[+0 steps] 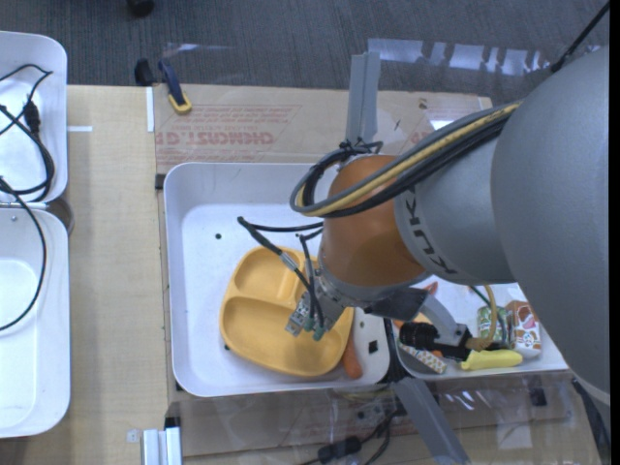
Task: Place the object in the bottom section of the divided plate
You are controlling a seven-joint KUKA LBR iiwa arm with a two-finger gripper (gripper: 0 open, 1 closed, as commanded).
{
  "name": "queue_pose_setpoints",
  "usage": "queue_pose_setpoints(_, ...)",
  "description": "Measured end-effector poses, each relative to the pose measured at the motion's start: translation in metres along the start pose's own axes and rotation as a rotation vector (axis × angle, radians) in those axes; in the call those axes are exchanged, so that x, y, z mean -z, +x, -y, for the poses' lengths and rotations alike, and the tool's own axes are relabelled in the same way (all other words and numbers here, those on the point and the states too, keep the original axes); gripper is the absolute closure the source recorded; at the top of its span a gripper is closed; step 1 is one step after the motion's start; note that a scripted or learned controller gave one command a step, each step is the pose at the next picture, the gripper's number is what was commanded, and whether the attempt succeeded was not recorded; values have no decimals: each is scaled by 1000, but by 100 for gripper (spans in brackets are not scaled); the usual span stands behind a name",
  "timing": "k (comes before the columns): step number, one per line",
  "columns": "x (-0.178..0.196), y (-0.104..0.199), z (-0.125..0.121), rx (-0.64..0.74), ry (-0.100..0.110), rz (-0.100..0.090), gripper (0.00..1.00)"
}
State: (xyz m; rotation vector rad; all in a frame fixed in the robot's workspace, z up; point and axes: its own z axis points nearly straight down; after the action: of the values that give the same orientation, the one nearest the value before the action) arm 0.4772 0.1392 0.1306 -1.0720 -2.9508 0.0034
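A yellow divided plate (pixel 254 329) lies in the white bin (pixel 180 260) at the middle of the view, toward the bin's front. A ridge splits the plate into a smaller far section and a larger near one. My gripper (pixel 305 318) hangs low over the plate's right part, close to the ridge. The orange band and grey body of the arm (pixel 387 231) cover the plate's right edge and much of the bin. A small orange object (pixel 351 364) pokes out beside the plate's near right rim, half hidden under the arm.
The right bin (pixel 542 356) holds a yellow item (pixel 491 359), a printed packet (pixel 521 325) and a black piece (pixel 418 335). White equipment with black cables (pixel 21 163) stands at the far left. A yellow and black clamp (pixel 174 93) lies on the cardboard behind the bins.
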Motion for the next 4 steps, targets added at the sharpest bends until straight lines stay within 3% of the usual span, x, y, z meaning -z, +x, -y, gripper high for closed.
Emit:
queue_pose_setpoints(1, 194, -9, 9, 15, -3, 4, 100)
queue_pose_setpoints(2, 69, 31, -37, -289, 1, 1, 100)
queue_pose_setpoints(3, 42, 50, -59, -331, 3, 0, 100)
queue_pose_setpoints(4, 59, 19, -50, -327, 0, 2, 100)
